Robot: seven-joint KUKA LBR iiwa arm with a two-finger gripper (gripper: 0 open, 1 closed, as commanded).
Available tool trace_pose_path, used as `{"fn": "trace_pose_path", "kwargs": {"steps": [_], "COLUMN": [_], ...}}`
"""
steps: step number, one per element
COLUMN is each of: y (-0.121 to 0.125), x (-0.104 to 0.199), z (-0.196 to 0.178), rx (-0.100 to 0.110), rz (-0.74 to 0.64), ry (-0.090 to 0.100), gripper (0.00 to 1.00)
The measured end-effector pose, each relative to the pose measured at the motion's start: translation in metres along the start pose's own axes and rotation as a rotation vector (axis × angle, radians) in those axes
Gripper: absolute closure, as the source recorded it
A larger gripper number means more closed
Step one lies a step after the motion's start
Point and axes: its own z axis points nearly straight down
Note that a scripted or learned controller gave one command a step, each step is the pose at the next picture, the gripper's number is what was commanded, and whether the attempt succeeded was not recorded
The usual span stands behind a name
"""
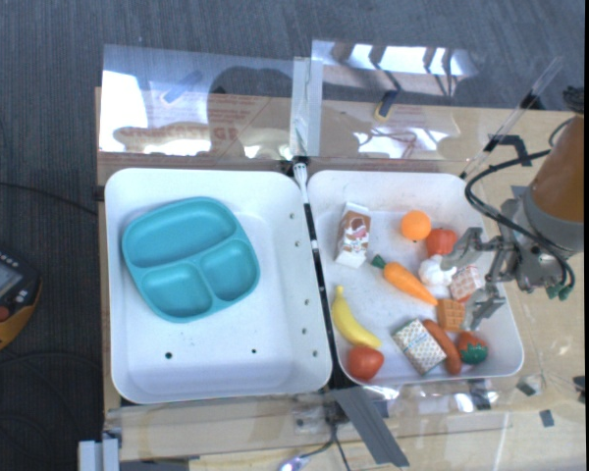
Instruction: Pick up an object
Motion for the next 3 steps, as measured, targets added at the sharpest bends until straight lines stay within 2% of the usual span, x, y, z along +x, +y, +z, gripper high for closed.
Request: {"fn": "trace_pose_path", "kwargs": {"steps": [1,2,3], "y": [0.009,0.079,0.073], "x": [-0.026,0.008,-0.074], "z": [0.107,0.118,0.119], "rx": [0.009,0.004,0.0], "rz": [-0.021,0.027,0.277], "ry": [-0.019,-0.027,-0.012], "gripper": [0.0,0.0,0.0]}}
